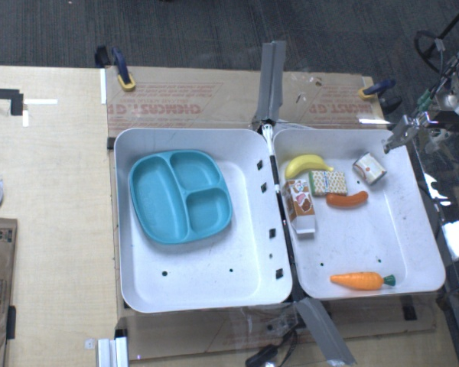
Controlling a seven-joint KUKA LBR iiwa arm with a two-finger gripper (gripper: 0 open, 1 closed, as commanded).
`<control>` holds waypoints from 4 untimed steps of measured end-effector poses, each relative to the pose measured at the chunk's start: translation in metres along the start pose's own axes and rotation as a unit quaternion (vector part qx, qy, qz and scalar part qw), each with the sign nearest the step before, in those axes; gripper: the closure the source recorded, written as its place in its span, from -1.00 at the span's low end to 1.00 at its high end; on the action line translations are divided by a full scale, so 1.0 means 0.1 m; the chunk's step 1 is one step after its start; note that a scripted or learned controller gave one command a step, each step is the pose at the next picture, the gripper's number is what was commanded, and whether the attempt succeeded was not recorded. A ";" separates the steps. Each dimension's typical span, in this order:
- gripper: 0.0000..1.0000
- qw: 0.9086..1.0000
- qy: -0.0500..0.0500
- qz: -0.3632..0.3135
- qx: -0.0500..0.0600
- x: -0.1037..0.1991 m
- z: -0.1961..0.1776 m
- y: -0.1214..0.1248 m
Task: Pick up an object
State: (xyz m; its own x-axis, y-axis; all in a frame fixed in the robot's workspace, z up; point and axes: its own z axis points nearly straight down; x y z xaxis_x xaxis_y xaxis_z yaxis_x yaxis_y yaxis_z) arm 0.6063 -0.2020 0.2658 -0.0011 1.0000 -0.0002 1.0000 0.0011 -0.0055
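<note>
Glossy white bins (138,281): smooth blue compartment plate (181,196), curved banana (304,164).

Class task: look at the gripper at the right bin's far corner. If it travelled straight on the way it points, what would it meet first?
The gripper points down-left into the right bin. Likely first: the small grey box, though depth is unclear.

Gripper (398,134) at the view's upper right, pointing left, arm mostly cropped, seemingly retracted.
</note>
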 end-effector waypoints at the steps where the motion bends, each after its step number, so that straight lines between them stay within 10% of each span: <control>1: -1.00 0.998 0.001 -0.063 0.000 -0.20 0.79 -0.03; 2: -1.00 0.997 0.004 -0.079 -0.002 -0.13 1.66 0.14; 3: 1.00 0.997 0.002 -0.079 -0.001 -0.15 1.59 0.14; 4: -1.00 0.997 0.003 -0.080 -0.001 -0.13 1.60 0.14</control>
State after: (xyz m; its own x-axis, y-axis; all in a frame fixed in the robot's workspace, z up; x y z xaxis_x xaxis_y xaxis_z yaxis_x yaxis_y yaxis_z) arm 0.6194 -0.2151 0.1061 -0.1599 0.9871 0.0074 0.9871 0.1599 -0.0032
